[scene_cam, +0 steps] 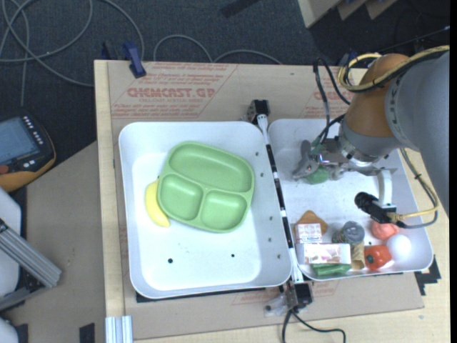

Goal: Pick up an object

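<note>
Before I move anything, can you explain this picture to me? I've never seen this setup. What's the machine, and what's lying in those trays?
One camera looks down at a slant on a bench with two shallow white bins. The grey arm with the orange band is the robot, reaching in from the right. Its end effector hangs over the right bin, close to something green; whether it holds that is unclear. The left bin holds a green divided plate with a banana beside it. Near the right bin's front lie small boxes, a white ball and red pieces.
</note>
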You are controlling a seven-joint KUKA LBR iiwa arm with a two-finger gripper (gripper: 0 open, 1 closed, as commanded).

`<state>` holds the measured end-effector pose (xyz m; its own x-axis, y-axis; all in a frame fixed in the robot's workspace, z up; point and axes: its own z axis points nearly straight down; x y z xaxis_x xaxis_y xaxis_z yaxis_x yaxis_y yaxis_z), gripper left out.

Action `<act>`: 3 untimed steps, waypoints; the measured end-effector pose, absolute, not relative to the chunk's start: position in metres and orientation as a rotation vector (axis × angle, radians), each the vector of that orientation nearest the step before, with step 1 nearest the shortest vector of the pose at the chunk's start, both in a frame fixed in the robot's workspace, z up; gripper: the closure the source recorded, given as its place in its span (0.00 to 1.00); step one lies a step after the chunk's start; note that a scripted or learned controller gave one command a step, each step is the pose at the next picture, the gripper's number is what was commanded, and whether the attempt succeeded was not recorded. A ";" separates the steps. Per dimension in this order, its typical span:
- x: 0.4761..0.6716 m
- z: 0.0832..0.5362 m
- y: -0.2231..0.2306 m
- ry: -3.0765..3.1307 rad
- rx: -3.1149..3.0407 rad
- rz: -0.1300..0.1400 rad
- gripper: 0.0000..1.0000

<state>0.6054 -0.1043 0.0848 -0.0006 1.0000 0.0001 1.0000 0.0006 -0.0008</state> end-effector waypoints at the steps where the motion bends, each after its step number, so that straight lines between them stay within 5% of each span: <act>1: 0.660 0.084 -0.109 -2.218 -2.221 0.004 0.00; 2: 0.667 0.085 -0.106 -2.225 -2.221 0.000 0.00; 3: 0.639 0.085 -0.124 -2.220 -2.221 0.002 0.00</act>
